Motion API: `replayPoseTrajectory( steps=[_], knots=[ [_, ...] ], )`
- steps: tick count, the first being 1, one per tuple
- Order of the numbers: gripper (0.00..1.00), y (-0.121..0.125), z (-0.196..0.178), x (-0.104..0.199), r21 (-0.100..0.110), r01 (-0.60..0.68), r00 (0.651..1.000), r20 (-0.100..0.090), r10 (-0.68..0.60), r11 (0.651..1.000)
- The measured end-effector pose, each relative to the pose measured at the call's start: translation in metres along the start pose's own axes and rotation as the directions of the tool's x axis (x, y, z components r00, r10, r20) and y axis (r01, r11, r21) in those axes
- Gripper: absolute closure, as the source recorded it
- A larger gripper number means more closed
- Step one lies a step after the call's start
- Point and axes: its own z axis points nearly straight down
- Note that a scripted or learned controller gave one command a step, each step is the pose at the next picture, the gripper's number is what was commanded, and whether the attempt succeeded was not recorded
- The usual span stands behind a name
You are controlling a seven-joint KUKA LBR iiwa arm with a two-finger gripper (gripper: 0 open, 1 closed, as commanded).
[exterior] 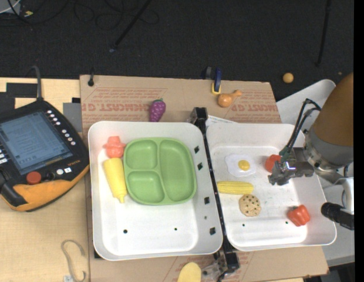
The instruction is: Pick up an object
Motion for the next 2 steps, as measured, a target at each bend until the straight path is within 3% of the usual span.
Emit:
replayPoseTrajectory(
  steps=[1, 2],
  knots=[
    [1.0, 0.024, -0.001, 0.039, 0.001, 0.003, 1.0, -0.001, -0.003, 1.0],
    [1.0, 0.037, 0.004, 0.098, 0.001, 0.005, 1.0, -0.002, -0.005, 1.0]
  ],
)
